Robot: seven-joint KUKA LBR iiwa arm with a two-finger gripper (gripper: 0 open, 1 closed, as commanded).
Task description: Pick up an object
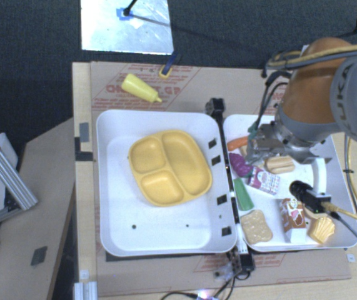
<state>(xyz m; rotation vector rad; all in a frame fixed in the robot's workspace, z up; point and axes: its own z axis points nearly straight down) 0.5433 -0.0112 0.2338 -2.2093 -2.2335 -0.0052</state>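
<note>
The right bin [337, 167] holds several small toy foods. Among them are an orange carrot [236, 144], a purple eggplant [237, 165], a pink and white packet [264, 180] and a tan bun [281, 164]. A green piece [243, 196], a tan cracker [256, 225], a brown carton [292, 215] and a yellow shell-shaped piece [322, 230] lie nearer the front. My gripper [261, 150] hangs over the back left of this bin, just above the carrot, the bun and the packet. The grey and orange wrist hides its tips.
A yellow divided plate [169, 166] lies in the left bin [115, 217]. A yellow squeeze bottle [140, 87] lies on the cardboard behind the bins. A black and white part [308, 191] and a yellow cable [347, 212] cross the right bin's right side.
</note>
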